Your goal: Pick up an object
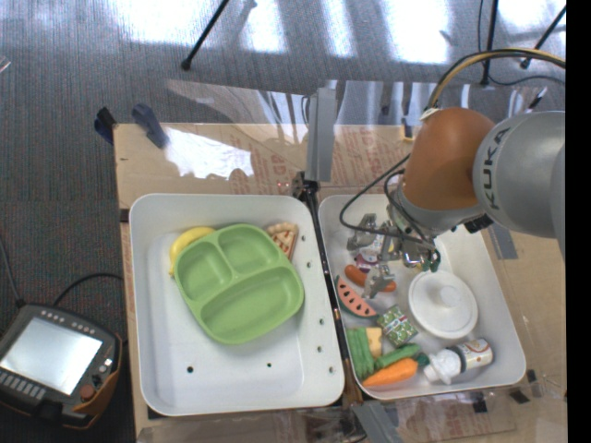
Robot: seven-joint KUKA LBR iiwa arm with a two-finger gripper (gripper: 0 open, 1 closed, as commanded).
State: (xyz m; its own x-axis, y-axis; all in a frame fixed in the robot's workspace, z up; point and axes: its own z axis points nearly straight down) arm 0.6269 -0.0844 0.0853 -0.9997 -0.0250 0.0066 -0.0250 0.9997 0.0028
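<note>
Gripper (383, 264) hangs low over the right bin (489, 275), above the small toys at its left side; fingers look spread, nothing between them. Nearest pick is the watermelon slice (355, 298), just below: probably light, stiff plastic, slick, so pinch across its thin faces. White lidded pot (443, 305) beside it looks too wide. Green divided plate (240, 282) sits in the left bin (148, 340)

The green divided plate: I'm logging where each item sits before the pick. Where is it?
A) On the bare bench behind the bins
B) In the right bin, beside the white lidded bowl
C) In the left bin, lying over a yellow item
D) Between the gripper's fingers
C: the green divided plate lies in the left bin, with the yellow item poking out from under its upper left edge.
</note>
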